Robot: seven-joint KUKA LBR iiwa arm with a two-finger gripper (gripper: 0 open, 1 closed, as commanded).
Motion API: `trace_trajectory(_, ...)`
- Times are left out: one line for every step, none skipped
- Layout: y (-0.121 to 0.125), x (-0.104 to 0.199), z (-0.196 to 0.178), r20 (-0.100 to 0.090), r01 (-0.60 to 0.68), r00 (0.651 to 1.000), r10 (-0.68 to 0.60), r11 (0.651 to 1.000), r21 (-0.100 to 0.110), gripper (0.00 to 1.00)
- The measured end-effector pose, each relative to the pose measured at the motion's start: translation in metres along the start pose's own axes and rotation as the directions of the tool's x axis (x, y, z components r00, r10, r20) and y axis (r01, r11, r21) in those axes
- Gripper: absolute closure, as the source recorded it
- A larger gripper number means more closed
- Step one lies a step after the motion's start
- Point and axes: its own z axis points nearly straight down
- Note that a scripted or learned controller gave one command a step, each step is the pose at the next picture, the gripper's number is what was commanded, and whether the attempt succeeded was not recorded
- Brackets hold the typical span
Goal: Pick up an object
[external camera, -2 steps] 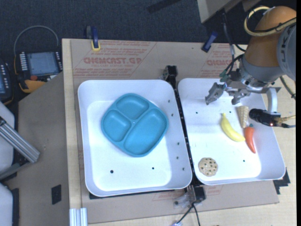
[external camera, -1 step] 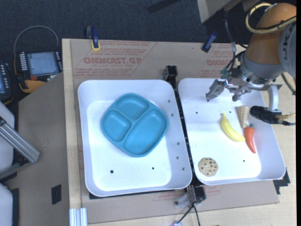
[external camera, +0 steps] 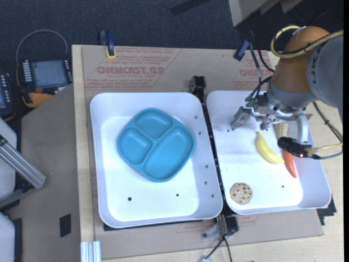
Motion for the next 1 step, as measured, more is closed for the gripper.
trace_trajectory(0.0003, 0.0004, 0.0368, 0.001, 0.000, 1.000, 0.000, 1.000, -0.006, 0.00)
